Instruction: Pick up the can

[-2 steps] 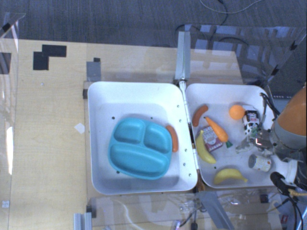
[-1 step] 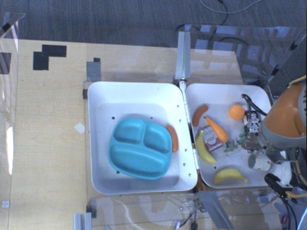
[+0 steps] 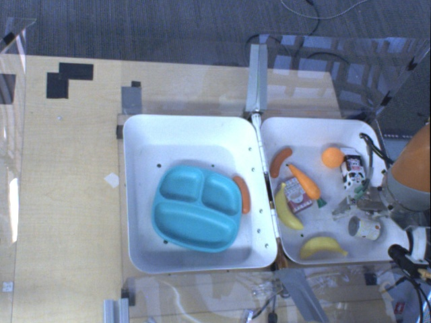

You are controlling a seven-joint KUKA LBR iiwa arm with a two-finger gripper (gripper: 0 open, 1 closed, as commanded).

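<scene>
We see the can (image 3: 365,228) lying on its side in the right bin (image 3: 323,128), just under the gripper (image 3: 358,203) — finger state we cannot tell — and judge it may roll away if nudged off-centre.

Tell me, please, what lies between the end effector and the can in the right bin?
In the camera view, only a short stretch of bare white bin floor separates the end effector from the can, which lies on its side just below it.

One fixed camera above the bench (image 3: 74,200), slanted downward over both white bins (image 3: 138,200), moderately distant.
</scene>
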